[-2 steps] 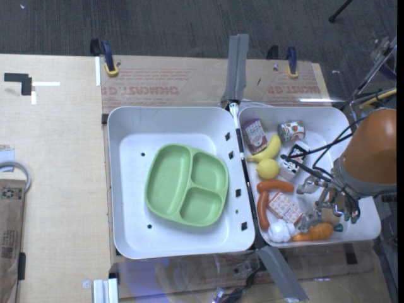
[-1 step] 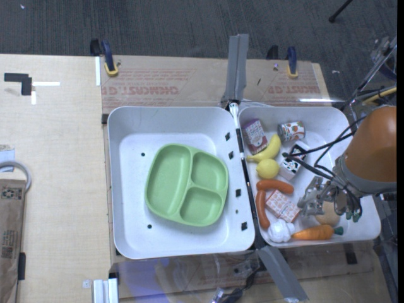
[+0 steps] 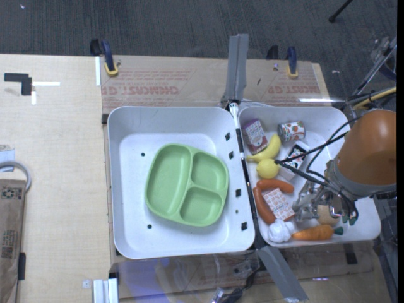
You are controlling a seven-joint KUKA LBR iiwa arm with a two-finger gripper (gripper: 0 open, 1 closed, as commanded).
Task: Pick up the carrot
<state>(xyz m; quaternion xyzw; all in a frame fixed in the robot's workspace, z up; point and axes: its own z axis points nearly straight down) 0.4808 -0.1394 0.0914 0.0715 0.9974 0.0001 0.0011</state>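
Observation:
The carrot (image 3: 312,233) is orange and lies flat along the near wall of the right bin (image 3: 328,113), its tip pointing left toward a white lump (image 3: 279,231). My gripper (image 3: 310,206) hangs low over the bin's right half, just above and slightly left of the carrot's middle. Cables and the metal wrist hide the fingertips, and nothing shows between them. The arm's orange band (image 3: 372,147) rises above it on the right.
Around the gripper lie a red sausage (image 3: 275,185), a second sausage (image 3: 262,206), a small packet (image 3: 278,202), a lemon (image 3: 267,168), a banana (image 3: 270,149), a can (image 3: 291,131) and a pouch (image 3: 255,135). The left bin (image 3: 126,169) holds a green divided plate (image 3: 187,185).

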